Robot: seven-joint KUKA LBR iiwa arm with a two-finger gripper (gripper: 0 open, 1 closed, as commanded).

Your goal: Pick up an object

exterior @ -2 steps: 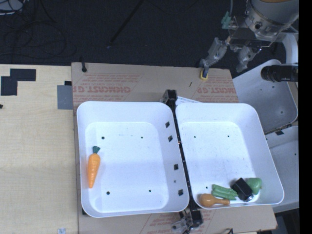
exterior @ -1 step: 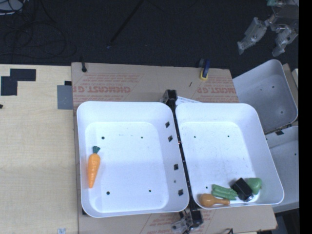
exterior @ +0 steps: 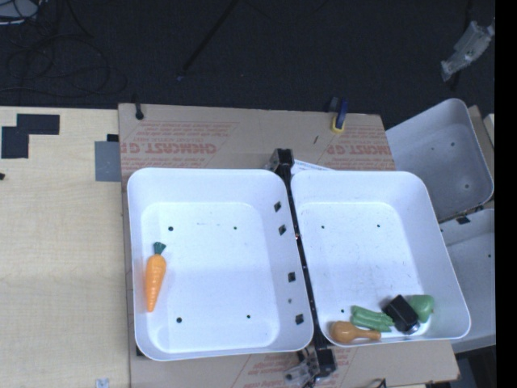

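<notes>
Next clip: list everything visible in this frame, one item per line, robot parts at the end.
bins: two, white, side by side on the bench
toy carrot: one, orange with green top, left bin, by its left wall
black block: one, black, right bin, near-right corner
green pieces: two, green, one on each side of the black block
pear-shaped toy: one, orange-tan, right bin, against the near wall
cardboard sheet: one, brown, printed, under the bins
clamp: one, blue and yellow, cardboard's far edge
robot part: one, grey, top right, above the dark floor

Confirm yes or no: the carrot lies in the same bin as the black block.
No. The carrot lies alone by the left bin's left wall, while the black block sits in the right bin's near corner.
</notes>
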